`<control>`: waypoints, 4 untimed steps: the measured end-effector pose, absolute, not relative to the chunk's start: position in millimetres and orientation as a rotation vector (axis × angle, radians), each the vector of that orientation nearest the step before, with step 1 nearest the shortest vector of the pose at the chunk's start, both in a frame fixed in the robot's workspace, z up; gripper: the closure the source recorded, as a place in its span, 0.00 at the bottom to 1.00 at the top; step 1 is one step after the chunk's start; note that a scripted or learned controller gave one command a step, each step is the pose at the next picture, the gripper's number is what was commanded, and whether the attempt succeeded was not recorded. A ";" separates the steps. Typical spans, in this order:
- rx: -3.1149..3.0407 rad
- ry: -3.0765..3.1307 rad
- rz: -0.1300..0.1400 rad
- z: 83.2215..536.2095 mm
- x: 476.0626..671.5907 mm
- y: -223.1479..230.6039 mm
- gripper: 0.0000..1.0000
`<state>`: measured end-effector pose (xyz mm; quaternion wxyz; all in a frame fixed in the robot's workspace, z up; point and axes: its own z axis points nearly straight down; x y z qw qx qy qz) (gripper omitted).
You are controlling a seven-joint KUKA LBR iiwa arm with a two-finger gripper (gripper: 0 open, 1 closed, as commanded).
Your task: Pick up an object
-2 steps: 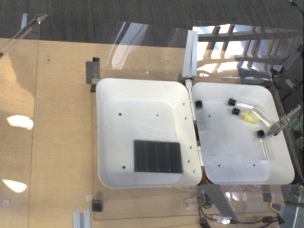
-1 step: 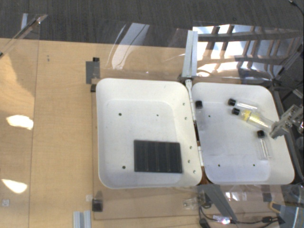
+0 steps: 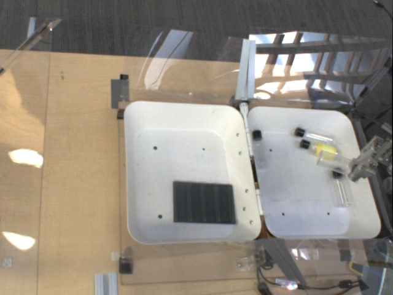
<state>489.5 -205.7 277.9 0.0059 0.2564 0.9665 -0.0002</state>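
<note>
Two shallow white bins sit side by side on the pale wooden bench (image 3: pixel 61 183). The left bin (image 3: pixel 141 134) holds a dark ribbed rectangular pad (image 3: pixel 204 202), lying flat toward its near side, a little right of centre. The right bin (image 3: pixel 295 220) carries the small clutter: a tiny black piece (image 3: pixel 256 135) close to its far left corner, just beside the wall that divides the bins, and a loose group of clear tubes toward its right side. One clear tube with a black cap (image 3: pixel 312 134) lies farthest back, slanting right; just in front of it is another black-capped tube with yellow inside (image 3: pixel 320 149), with a further yellow patch near it that I cannot sort out as separate or not. Nearer and further right, a clear tube (image 3: pixel 341 189) lies almost straight front to back, its dark cap at the far end. The gripper (image 3: pixel 361 168) reaches in from the right edge over the right wall of that bin, its grey metal tip just beside the dark cap of this last tube; whether it touches the tube I cannot tell, and the tip is too blurred and small to tell whether it is spread or pressed together.
</note>
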 end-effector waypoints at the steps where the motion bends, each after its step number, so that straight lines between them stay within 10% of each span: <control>1: 0.444 3.098 -0.002 272.1 502.8 -205.3 1.00; 2: 0.016 3.130 -0.003 264.9 556.8 -204.6 1.00; 4: -0.080 3.129 -0.003 279.6 567.8 -204.8 1.00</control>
